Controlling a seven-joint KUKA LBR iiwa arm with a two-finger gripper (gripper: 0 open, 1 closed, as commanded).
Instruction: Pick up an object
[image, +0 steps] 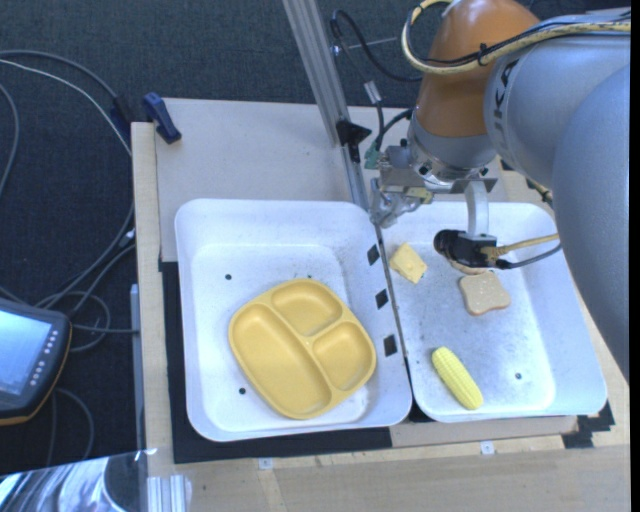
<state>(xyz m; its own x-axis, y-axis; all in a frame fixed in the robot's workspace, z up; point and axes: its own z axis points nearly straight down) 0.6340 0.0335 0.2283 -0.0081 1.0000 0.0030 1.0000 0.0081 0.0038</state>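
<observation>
Finds the gripper (396, 208) low over the right bin (540, 350), at its back corner by the wall between the bins, just behind the cheese wedge (407, 264). Cannot tell whether the jaws are spread or pressed together. Judges the cheese the likely target, being nearest. Notes toast (484, 294) and corn cob (457, 378) loose on the same floor, apart enough to grasp singly. Places the yellow plate (300, 345) in the left bin (200, 250).

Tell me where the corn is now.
In the camera view, the corn lies in the right bin near its front edge, below the toast slice.
</observation>
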